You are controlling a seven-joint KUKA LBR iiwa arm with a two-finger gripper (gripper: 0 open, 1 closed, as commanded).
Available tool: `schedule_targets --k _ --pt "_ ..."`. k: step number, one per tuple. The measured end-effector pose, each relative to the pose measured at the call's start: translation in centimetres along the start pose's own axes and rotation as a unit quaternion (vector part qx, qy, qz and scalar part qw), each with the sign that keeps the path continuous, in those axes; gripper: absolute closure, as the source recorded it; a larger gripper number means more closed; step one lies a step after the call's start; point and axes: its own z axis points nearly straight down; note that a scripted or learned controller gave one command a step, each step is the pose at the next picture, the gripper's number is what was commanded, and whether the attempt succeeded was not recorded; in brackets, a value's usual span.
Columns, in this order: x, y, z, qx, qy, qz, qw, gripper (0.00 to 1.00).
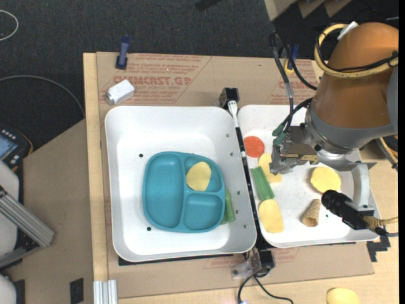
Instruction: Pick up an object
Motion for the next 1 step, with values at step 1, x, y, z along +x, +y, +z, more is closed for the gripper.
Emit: schedule_targets --k 1 --pt "5.33 0.08 -4.93 -0.008 0.002 -0.007 0.9999 1.0"
